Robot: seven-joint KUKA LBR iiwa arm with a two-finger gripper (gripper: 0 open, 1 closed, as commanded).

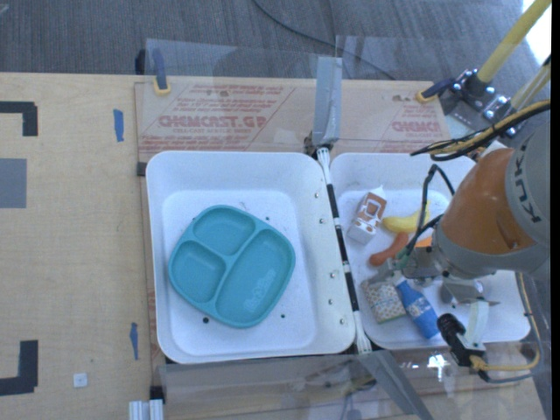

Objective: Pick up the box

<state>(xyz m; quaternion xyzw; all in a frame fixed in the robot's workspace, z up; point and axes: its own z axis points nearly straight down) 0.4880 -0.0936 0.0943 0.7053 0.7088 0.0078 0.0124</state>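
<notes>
**Arm over the right bin, box not yet taken**

The arm (490, 208) reaches in from the right and hangs over the right bin (516, 322), its orange band covering much of that bin's middle. The pincer (418, 268) sits low at the arm's left end, among the items, but it is mostly hidden under the wrist; how it stands, or whether it has hold of anything, cannot be told from here.

The box (368, 215), small and white with an orange-brown print, lies in the upper left part of the right bin, near the divider. It rests tilted on the bin floor, apart from the arm. Just to its right is a banana (404, 223), and below that a carrot (389, 250). Lower down lie a speckled pouch (383, 300) and a blue bottle (418, 309), touching or nearly so. The left bin (166, 173) carries a teal tray (232, 265).

By my reading the step in hand is the approach: the box lies free, so the grasp is not made. The pincer appears closer to the carrot and pouch than to the box. The next move calls for shifting up and left over the box, clearing the banana, then descending square to its narrow sides. The likely fault is closing on a neighbour instead.
</notes>
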